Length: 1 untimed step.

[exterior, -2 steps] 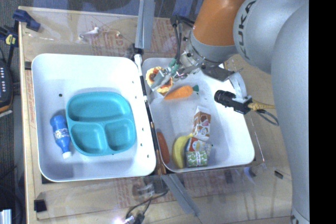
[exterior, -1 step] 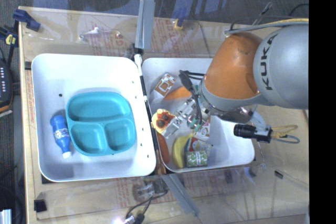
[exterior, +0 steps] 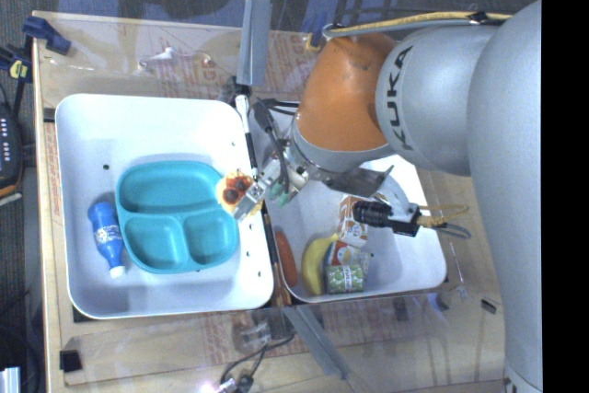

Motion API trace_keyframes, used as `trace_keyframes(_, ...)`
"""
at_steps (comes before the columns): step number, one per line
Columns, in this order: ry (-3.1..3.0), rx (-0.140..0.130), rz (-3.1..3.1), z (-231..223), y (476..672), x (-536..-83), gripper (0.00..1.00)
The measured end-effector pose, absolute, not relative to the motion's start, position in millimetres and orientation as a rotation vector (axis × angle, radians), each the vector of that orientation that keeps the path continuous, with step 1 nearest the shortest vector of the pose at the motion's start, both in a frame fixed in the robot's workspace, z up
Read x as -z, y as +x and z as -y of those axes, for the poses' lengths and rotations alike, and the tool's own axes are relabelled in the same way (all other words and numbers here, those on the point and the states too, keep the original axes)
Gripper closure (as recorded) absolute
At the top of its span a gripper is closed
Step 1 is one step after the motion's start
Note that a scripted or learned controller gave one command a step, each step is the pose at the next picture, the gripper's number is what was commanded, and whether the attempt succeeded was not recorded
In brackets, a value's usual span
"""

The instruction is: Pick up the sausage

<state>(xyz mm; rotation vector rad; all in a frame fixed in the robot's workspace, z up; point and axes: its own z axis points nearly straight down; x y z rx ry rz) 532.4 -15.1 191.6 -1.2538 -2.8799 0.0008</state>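
Observation:
The sausage [exterior: 287,260], reddish brown and short, lies along the left wall of the right bin [exterior: 428,267] near its front. My gripper [exterior: 265,187] is above the divide between the two bins, further back than the sausage and apart from it. A small yellow and red object [exterior: 234,188] sits right at the gripper's tip, by the teal tray's right edge; whether it is gripped cannot be made out.
A yellow banana [exterior: 316,264] lies right beside the sausage, with a printed carton [exterior: 351,251] to its right. The left bin [exterior: 83,120] holds a teal divided tray [exterior: 175,216] and a blue bottle [exterior: 107,237]. The arm's orange band covers the right bin's back half.

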Motion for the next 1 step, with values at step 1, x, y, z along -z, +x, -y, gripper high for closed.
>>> trace_keyframes(1,-1.614,-0.001,2.696,31.1,527.9,-191.6,1.00)
